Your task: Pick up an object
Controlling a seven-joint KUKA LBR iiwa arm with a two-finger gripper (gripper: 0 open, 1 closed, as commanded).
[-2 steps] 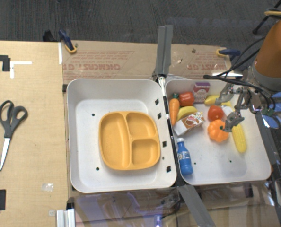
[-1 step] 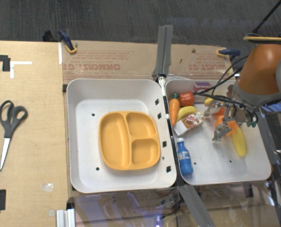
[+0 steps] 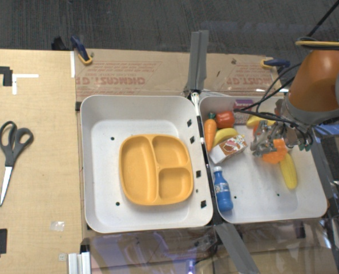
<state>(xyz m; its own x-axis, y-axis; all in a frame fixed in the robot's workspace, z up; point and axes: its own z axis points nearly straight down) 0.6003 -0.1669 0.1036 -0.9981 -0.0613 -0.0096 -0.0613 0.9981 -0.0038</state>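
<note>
My gripper (image 3: 265, 142) hangs low over the back right part of the right bin (image 3: 306, 207), under the orange wrist band. A small orange object (image 3: 275, 153) lies right against its tip, and whether it is gripped is hidden. A long yellow piece (image 3: 289, 172) lies just in front of that. To the left are a carrot (image 3: 209, 135), a red fruit (image 3: 225, 119), a yellow banana (image 3: 226, 136), a small red-and-white packet (image 3: 231, 147) and a blue bottle (image 3: 222, 190). Another yellow piece (image 3: 254, 120) sits behind the gripper.
The left bin (image 3: 101, 210) holds a yellow divided plate (image 3: 156, 169). Scissors (image 3: 11, 153) lie on the bench at the far left. A grey divider post (image 3: 198, 61) stands between the bins at the back. Cables run from the arm at the upper right.
</note>
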